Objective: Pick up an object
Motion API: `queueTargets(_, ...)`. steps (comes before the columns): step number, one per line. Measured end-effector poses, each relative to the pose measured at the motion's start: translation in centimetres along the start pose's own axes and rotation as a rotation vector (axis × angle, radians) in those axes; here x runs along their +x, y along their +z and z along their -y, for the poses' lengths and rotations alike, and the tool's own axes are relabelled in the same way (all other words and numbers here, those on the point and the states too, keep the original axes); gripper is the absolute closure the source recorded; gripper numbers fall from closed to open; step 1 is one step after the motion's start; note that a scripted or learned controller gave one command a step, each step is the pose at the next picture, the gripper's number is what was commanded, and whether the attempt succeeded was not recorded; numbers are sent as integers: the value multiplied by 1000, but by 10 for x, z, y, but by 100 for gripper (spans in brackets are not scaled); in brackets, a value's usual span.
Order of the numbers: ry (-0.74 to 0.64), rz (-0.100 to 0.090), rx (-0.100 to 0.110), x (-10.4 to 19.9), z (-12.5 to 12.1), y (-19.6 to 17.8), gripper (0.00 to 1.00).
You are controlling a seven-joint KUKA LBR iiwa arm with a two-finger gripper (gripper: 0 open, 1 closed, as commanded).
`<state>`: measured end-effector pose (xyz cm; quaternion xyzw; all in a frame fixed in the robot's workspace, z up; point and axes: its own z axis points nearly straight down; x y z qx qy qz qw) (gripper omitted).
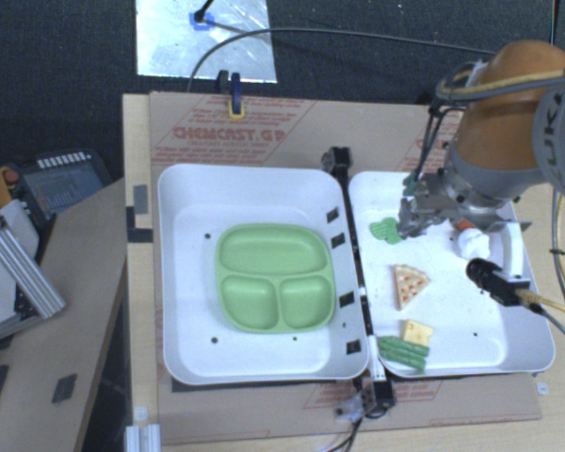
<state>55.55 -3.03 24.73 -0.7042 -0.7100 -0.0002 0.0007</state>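
Camera view puts your likeliest target, the small green object [387, 231], on the floor of the right bin [527, 351], near its upper left. The gripper [412, 222] hangs just beside it, low over the bin, which suggests a descent for the grasp; nothing sits visibly in it. How wide the pincer stands you cannot tell from here. Farther out lie a pizza slice [408, 283], a cheese piece [415, 332] and green beans [402, 351]. The left bin [184, 205] holds a green divided plate [274, 277].

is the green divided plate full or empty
Empty: the green plate lies in the left bin with its three compartments bare.
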Motion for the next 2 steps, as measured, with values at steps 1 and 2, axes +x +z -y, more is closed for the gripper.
queueTargets(1,-2,-1,-1,56,9,7,100)
queueTargets(2,-1,-1,0,105,21,18,100)
